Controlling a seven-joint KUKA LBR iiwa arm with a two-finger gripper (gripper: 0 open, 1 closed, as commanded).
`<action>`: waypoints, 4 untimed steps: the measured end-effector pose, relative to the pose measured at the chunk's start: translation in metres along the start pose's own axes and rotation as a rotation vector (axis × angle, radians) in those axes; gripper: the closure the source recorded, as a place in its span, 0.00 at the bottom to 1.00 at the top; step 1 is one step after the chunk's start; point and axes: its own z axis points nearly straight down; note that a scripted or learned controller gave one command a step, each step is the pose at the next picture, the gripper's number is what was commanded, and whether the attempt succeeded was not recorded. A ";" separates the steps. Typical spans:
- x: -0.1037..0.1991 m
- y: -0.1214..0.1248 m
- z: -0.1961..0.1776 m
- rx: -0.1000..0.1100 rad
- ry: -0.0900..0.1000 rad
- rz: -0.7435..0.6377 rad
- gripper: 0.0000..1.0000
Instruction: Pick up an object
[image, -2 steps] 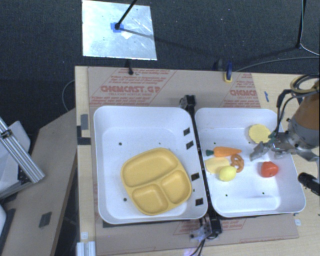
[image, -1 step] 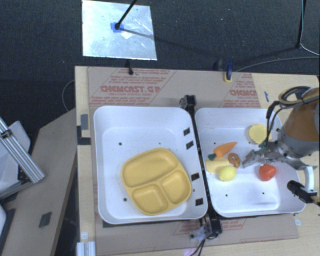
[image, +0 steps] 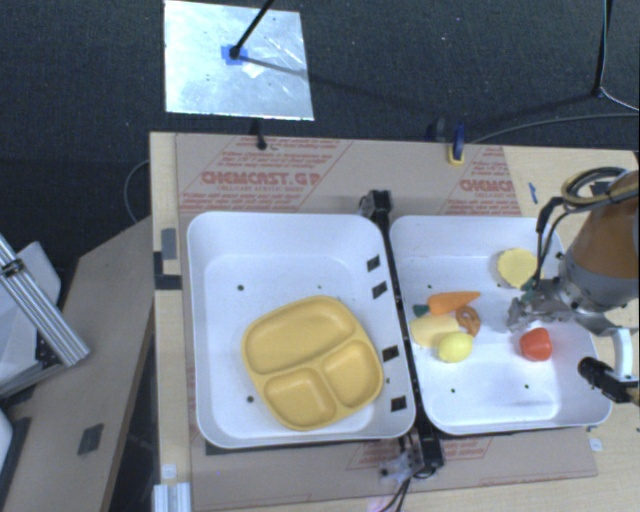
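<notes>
Two white bins (image: 300, 228): one yellow tray (image: 312, 360), five toy foods (image: 455, 325); pincer (image: 527, 312) state unclear.

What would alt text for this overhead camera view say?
A grey robot arm reaches into the right bin, its end effector above a red toy near a carrot and lemon. The left bin holds a yellow divided tray.
</notes>
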 end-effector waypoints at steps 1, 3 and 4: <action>0.004 -0.006 -0.043 -0.006 -0.002 -0.002 1.00; 0.005 0.007 -0.112 -0.005 -0.002 -0.003 1.00; 0.063 0.018 -0.107 -0.003 0.000 -0.009 1.00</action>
